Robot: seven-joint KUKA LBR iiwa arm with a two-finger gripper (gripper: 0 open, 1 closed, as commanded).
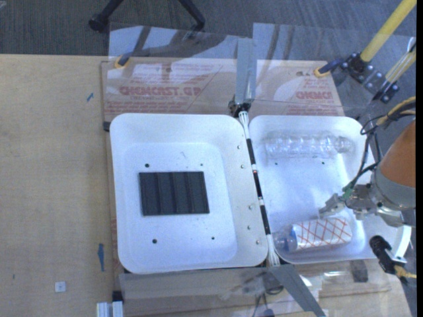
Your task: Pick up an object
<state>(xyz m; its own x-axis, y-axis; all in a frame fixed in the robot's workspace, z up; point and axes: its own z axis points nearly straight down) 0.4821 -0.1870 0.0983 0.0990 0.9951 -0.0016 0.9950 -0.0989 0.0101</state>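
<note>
Both white bins sit on a tan bench, and in the right bin (334,180) the claw (332,207), fingers slightly parted and empty, hovers just above a lying bottle (316,235), likely light, smooth and roll-prone, best gripped mid-body across its width.

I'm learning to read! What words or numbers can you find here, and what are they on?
Red print on the left panel behind the left bin: too blurred to read for sure.
Red print on the right panel behind the right bin: cut off and blurred, unreadable.
Bottle with red criss-cross wrap: no readable words.
Clear bottle and dark ribbed block: no text.
</note>
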